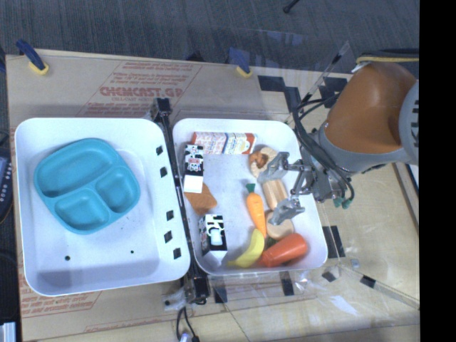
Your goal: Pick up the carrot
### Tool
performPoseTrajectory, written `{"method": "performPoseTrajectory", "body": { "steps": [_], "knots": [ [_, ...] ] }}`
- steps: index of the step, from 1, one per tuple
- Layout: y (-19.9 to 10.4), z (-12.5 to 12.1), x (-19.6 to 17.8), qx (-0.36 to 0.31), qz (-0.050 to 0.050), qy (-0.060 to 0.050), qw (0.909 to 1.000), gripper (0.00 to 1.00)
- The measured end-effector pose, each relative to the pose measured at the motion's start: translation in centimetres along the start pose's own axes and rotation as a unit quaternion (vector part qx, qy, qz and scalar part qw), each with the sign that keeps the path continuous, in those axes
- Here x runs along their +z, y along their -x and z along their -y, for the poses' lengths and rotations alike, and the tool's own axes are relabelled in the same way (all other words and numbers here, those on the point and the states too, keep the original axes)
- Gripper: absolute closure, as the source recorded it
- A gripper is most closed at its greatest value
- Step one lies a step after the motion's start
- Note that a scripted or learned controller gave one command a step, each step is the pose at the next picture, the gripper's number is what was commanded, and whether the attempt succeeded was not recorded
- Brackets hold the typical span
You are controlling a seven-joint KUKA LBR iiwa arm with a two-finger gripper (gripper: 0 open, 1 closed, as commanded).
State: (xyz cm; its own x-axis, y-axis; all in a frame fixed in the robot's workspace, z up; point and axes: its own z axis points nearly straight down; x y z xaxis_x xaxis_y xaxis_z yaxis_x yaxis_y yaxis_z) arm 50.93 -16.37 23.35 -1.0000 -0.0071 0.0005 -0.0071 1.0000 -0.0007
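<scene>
Orange carrot (256,212) lying lengthwise in right bin (235,128), green top pointing away from camera, tip touching banana (248,251). Red pepper (285,249) sitting just beside banana at near wall. Tool (281,184) hanging over bin's right side, fingers spread apart, gripping nothing; carrot just left of it, pale bread-like piece (273,191) sitting between fingers. Milk cartons (213,233) lining left wall. Blue divided plate (86,184) resting in left bin (92,273). Both bins sitting on bench (107,84).
</scene>
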Motion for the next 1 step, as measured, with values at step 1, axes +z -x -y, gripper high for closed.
{"method": "performPoseTrajectory", "body": {
  "steps": [1],
  "knots": [
    [2.59,-0.02,14.10,0.097,0.002,0.000,0.9953,0.00]
  ]
}}
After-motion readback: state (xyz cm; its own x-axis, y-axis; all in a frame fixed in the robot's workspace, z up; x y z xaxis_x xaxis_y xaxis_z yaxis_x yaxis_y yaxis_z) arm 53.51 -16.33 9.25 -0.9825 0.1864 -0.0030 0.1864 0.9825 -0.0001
